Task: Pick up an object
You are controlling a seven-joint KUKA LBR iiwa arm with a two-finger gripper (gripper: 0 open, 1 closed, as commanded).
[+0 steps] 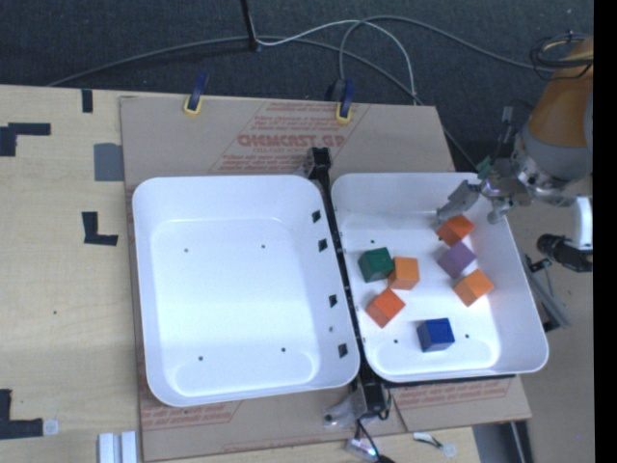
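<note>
Cardboard-topped surface [289, 138] carries two white bins. Right bin [501, 355] holds six blocks clustered mid-floor, within arm's reach. Gripper [474, 199], fingers spread, hovers over orange block [455, 229], apparently lining up grasp; nothing held yet.

A robotics lab: clamped cardboard [280, 143], taped bench [58, 210], loose cables [376, 37].

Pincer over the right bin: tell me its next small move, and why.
Probably a short, straight descent. The pincer hangs spread just above the uppermost orange cube in the right white bin, holding nothing. A purple cube sits close below that cube, so dropping straight should avoid bumping it.
</note>
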